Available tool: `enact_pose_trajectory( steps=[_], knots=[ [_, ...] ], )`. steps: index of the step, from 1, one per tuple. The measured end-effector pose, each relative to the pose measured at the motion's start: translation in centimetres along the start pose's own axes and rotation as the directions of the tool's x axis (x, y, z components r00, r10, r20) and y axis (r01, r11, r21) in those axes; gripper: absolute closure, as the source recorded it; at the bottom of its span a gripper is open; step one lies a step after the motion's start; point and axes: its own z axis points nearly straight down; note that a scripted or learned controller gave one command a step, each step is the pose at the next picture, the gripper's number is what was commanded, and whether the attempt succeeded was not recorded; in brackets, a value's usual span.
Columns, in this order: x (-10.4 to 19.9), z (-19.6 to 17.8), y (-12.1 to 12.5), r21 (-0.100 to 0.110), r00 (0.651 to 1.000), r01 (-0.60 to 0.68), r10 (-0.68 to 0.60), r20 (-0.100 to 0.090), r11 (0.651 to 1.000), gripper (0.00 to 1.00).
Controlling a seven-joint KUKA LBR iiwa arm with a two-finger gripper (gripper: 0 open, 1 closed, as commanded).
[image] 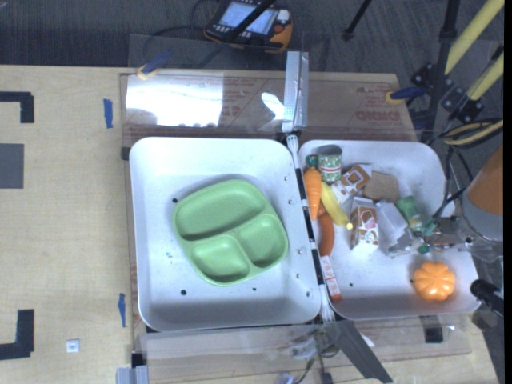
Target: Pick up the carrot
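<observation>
The carrot [313, 189] is a short orange tapered piece lying along the left wall of the right bin [376, 309], just below a small green-labelled can [330, 165]. A yellow banana [334, 206] lies against its right side. The arm comes in from the right edge, its orange band [490, 186] showing there. My gripper [422, 234] is low over the right half of the same bin, well to the right of the carrot and apart from it. Clutter around its tip blurs it.
A darker red-orange long piece [326, 234] lies just below the carrot. Small boxes [364, 222] and a brown packet [382, 186] fill the bin's middle. An orange pumpkin [434, 282] sits at front right. The left bin [152, 214] holds a green divided plate [232, 230].
</observation>
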Motion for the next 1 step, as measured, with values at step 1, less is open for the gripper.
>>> enact_pose_trajectory(
  steps=[1],
  knots=[
    [-0.1,-0.02,-0.64,-0.002,0.993,0.116,-0.116,0.006,0.993,0.0]
  ],
)
